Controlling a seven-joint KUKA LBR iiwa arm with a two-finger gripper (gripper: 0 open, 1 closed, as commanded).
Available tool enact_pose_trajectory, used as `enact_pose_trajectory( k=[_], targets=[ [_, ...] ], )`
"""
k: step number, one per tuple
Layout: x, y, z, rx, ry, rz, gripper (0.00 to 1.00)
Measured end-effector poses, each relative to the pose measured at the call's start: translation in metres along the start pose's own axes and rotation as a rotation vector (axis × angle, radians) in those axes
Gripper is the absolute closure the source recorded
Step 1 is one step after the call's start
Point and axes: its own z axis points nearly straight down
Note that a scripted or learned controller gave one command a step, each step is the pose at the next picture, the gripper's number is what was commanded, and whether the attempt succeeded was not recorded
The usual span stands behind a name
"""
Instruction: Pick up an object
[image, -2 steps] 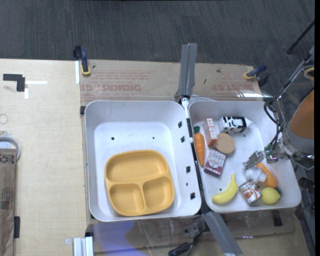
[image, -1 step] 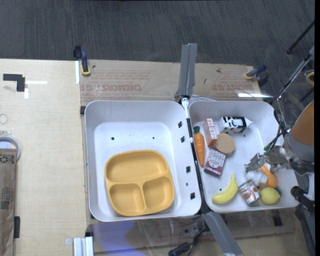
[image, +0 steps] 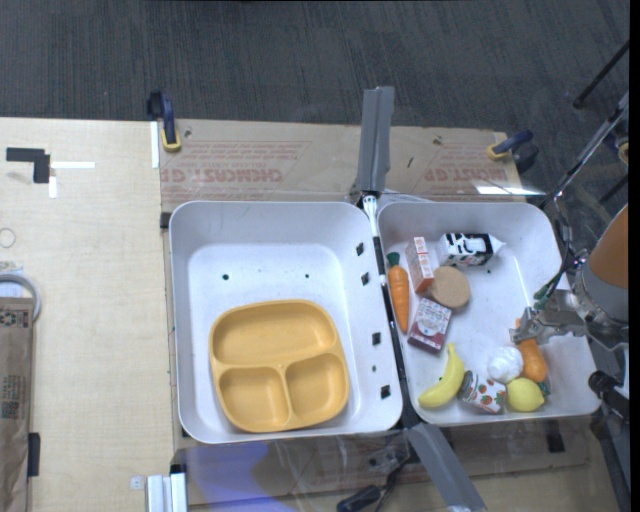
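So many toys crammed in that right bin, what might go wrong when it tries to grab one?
1. The tool sits at the bin's right wall, so it might bump the rim.
2. The orange piece, white ball and lemon are packed together; it may nudge neighbours or pinch two at once.

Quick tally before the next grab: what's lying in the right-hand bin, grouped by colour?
Orange: 2, a carrot and a small orange piece
Yellow: 2, banana, lemon
Red or pink cartons: 3
Black-and-white carton: 1
Tan disc: 1
White ball: 1
Total: 10
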Motion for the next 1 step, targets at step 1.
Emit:
enact_pose_trajectory(
  k=[1],
  targets=[
    [0.015, 0.0441, -0.1089, 0.001, -0.008, 0.052, 1.0]
  ],
)
